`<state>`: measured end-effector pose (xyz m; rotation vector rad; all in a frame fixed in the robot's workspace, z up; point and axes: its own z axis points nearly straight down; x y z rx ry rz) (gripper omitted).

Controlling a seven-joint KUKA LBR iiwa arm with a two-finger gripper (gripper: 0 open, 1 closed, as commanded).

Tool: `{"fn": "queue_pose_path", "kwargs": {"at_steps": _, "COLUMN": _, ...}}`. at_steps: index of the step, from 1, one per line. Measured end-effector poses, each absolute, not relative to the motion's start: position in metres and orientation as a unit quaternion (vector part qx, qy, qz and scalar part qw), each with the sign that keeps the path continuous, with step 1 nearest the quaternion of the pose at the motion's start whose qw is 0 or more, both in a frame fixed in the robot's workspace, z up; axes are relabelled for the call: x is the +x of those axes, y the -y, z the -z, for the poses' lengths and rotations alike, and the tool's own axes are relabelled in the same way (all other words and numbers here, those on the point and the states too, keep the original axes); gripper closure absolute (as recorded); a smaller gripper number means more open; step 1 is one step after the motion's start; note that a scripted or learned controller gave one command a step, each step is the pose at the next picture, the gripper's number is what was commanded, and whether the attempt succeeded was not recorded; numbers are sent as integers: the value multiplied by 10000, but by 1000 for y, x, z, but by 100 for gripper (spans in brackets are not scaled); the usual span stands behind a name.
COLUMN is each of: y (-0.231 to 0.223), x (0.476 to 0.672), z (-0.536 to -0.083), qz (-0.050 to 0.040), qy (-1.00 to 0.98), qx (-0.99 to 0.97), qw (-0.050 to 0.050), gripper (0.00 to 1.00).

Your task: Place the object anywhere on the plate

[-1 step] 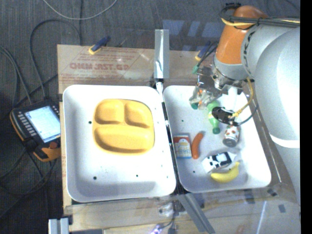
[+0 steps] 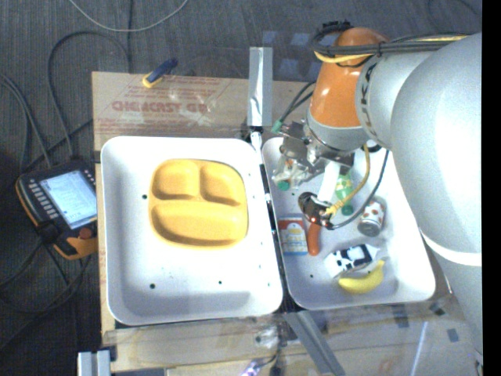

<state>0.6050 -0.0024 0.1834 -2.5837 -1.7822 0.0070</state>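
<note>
A yellow plate (image 2: pixel 200 202) with three compartments lies in the left white bin (image 2: pixel 125 288). My gripper (image 2: pixel 300 165) hangs low over the far left corner of the right bin (image 2: pixel 415 288), under the orange wrist band. Beneath it, partly hidden, sits a small pale green and white object (image 2: pixel 281 181). Other loose objects lie in this bin: a red and white box (image 2: pixel 293 236), an orange stick-like item (image 2: pixel 314 237), a small can (image 2: pixel 371 218), a black and white object (image 2: pixel 350 259) and a banana (image 2: pixel 361 279).
The grey arm covers the right side of the right bin. The wall between the two bins runs between gripper and plate. A teach pendant (image 2: pixel 59 202) lies left of the bench, and a brown board (image 2: pixel 172 104) sits behind the left bin.
</note>
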Motion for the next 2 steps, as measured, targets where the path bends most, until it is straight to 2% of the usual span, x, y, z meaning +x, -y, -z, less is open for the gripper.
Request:
{"fn": "queue_pose_path", "kwargs": {"at_steps": 1, "y": -63, "x": 566, "z": -182, "qz": -19, "qy": 6514, "qx": -7588, "qw": 17, "gripper": 100}}
{"fn": "queue_pose_path", "kwargs": {"at_steps": 2, "y": -63, "x": 566, "z": -182, "qz": -17, "qy": 6512, "qx": -7589, "qw": 18, "gripper": 0}}
